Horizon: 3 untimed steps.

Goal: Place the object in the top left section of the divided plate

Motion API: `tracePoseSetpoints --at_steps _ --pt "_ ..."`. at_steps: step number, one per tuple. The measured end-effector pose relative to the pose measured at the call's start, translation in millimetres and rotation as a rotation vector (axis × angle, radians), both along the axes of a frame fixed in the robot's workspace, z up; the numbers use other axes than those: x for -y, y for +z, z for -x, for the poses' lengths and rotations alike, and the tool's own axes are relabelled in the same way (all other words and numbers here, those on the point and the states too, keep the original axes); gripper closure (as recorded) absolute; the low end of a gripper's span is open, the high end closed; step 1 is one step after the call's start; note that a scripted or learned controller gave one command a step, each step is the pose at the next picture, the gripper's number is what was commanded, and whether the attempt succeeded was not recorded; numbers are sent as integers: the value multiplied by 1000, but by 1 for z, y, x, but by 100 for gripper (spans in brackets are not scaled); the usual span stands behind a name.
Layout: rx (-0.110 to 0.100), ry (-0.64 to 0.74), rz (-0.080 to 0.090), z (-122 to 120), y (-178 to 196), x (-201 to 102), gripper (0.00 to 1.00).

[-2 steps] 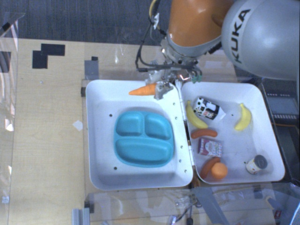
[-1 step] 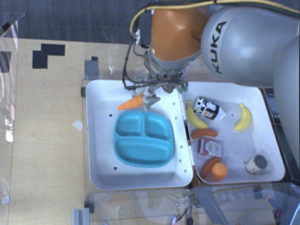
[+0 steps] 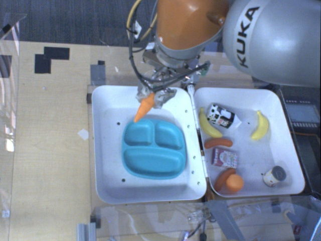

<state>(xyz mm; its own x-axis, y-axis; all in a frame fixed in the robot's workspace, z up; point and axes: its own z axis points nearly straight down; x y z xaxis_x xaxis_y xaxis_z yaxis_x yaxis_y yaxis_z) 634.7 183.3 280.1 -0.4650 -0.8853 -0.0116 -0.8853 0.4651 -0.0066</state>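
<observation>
STEP: place | gripper [image 3: 156, 95] fingers grip carrot [image 3: 144, 108] at divided plate [image 3: 153, 149] 11 o'clock | ACTION: shift toward 5 o'clock over top-left section, lower, then release.

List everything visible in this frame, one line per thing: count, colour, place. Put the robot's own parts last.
Shallow plastic bins: 2, white, side by side on the bench.
Divided plastic plate: 1, blue, three sections, in the left bin.
Toy carrot: 1, orange, at the gripper's tip, just above the plate's top left corner.
Toy bananas: 2, yellow, upper right bin.
Black-and-white small carton: 1, between the bananas.
Toy sausage: 1, reddish orange, mid right bin.
Maroon packet: 1, below the sausage.
Orange round fruit: 1, lower right bin.
Small cup-like item: 1, whitish, lower right corner.
Gripper: 1, metal, over the left bin's top edge.
Arm: 1, grey with orange band, top right.
</observation>
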Motion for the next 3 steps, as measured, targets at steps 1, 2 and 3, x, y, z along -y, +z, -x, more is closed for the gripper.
tracePoseSetpoints --at_steps 1,2,3 --pt "-5 -8 1 -12 -67 -28 100" --pt "0 502 5 28 -47 -30 100" --pt "5 882 8 16 -16 -20 100"
